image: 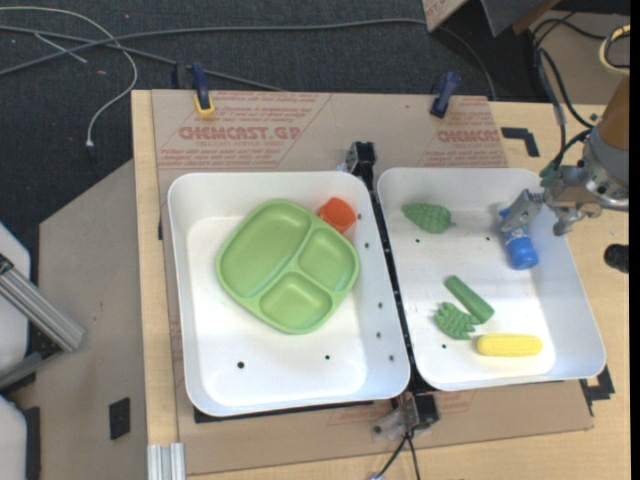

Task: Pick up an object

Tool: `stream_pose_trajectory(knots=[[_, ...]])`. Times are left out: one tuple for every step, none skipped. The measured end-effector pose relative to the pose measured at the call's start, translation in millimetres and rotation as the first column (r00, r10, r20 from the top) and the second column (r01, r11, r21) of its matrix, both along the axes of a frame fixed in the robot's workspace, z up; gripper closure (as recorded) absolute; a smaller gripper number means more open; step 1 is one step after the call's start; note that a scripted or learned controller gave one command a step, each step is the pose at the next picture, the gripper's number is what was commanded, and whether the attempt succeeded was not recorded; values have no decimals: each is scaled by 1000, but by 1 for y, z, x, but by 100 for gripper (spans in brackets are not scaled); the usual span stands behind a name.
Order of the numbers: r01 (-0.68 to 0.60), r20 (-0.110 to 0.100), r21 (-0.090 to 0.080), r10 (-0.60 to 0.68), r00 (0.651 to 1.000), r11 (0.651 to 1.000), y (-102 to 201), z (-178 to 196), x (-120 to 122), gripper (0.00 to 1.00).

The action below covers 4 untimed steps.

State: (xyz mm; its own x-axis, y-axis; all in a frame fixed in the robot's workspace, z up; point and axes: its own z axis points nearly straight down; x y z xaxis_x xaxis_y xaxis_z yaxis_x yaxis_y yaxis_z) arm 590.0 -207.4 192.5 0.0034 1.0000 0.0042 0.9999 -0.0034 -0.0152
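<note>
My gripper (542,216) hangs over the far right part of the right bin (570,363), its two fingers spread apart and open. A small blue cylinder (522,254) lies in the bin just in front of the left finger (516,212), not between the fingers. Further left in this bin a green bumpy piece (427,216) rests near the far wall. A green stick (468,298), a second green bumpy piece (455,321) and a yellow corn cob (508,345) lie close together near the front.
The left bin (260,378) holds a green divided plate (288,265) with a small orange object (338,213) at its far right corner. The ridge where the two bins meet (385,268) runs between them. Clamps (203,98) hold the cardboard at the back.
</note>
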Motion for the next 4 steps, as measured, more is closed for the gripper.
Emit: stream_pose_trajectory(knots=[[-4,15,-3,4,1000,1000,1,8,3,0],[-5,9,-1,5,1000,1000,9,-38,6,0],[-5,11,2,5,1000,1000,20,-87,2,0],[-10,18,5,9,1000,1000,26,-105,6,0]])
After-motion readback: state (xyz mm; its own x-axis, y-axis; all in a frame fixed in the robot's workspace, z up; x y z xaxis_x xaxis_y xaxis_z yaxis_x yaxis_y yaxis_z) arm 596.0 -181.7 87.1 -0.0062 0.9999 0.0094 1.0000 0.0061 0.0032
